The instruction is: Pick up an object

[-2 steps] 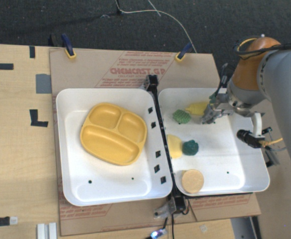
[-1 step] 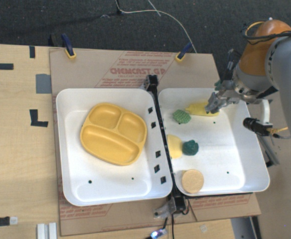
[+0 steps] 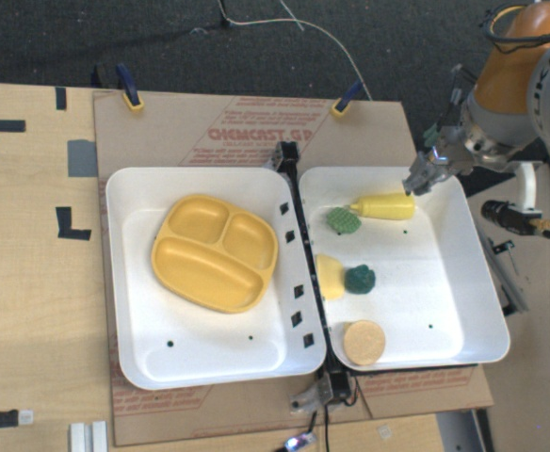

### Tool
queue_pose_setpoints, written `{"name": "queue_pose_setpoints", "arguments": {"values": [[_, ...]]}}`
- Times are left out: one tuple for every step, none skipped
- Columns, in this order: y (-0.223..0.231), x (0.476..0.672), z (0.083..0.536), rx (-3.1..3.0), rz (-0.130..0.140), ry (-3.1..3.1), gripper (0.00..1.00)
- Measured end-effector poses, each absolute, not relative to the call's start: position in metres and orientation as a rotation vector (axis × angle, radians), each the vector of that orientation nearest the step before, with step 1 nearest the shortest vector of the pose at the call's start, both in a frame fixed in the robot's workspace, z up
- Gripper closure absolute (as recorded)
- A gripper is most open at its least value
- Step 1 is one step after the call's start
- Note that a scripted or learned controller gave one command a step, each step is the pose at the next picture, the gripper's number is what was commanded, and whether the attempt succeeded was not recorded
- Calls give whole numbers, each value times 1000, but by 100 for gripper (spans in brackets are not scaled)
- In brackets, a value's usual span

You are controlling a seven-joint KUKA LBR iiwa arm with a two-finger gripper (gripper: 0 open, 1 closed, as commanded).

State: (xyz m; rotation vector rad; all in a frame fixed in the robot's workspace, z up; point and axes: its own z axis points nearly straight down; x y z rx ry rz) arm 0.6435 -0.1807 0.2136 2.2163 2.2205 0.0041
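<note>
A: Two white bins on the bench, side by side. Left bin (image 3: pixel 134 347) holds one yellow divided plate (image 3: pixel 216 251), three compartments, lying flat, angled approx. diagonal to the bin walls.

B: Right bin (image 3: pixel 463 318) contents?

A: Five items. Yellow corn-shaped piece (image 3: pixel 385 207) near the far wall, lying on its side, long axis approx. left-right. Light green ruffled piece (image 3: pixel 344 220) just beside its left end, looks touching. Mid-bin by the divider: pale yellow wedge (image 3: pixel 329 277), w/ a dark green lump (image 3: pixel 360 279) touching its right side. Near corner: tan round disc (image 3: pixel 363 341), flat, close to the front wall.

B: Arm pos.?

A: Grey arm w/ orange band (image 3: pixel 520 24) reaches in from the right. Gripper (image 3: pixel 424 177) sits over the far right corner of the right bin, tip just beside the right end of the corn-shaped piece. Can't confirm contact from this angle.

B: Pincer state?

A: Cannot tell; tip is small and blurred. No item visible inside it. All five items rest on the bin floor.

B: Surroundings?

A: Brown cardboard sheet (image 3: pixel 256 130) under both bins, red print on it, two blue-yellow clamps (image 3: pixel 128 87) at its far edge. Black clips (image 3: pixel 299 290) run along the seam between bins. White cable (image 3: pixel 322 31) on the dark floor behind.
</note>
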Motion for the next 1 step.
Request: {"name": "queue_pose_setpoints", "arguments": {"values": [[-180,644,253,2217,3,2221,100]]}}
